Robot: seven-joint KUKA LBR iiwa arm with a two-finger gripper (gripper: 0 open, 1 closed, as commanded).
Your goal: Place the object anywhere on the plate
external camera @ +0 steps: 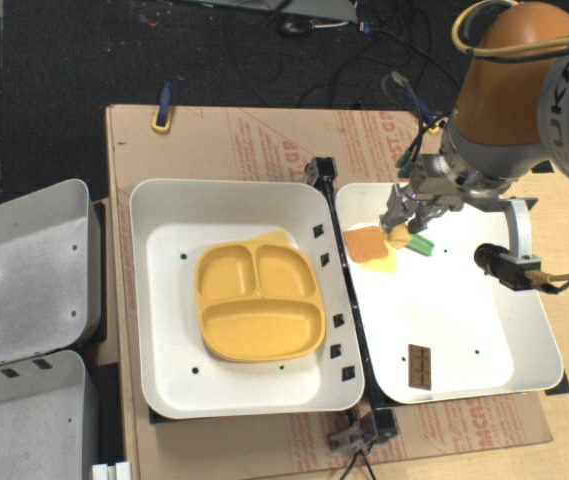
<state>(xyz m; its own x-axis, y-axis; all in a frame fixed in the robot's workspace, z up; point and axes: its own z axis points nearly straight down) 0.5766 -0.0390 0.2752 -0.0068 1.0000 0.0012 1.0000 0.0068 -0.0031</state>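
A yellow divided plate [261,303] lies in the left bin [154,200]. In the right bin [464,318], near its far-left corner, lie an orange flat piece [366,244], a small yellow piece [398,236] and a green piece [420,245], close together. A brown chocolate-like bar [420,367] lies near the bin's front edge. My gripper [405,220] hangs low over the cluster, directly above the yellow piece, between the orange and green ones. The wrist hides how the gripper stands and whether it touches anything.
The arm's grey and orange body [514,78] reaches in from the upper right, with a black attachment [499,261] on a white bracket over the right bin. A black divider [339,258] separates the bins. Spare white bins [24,258] sit at far left.
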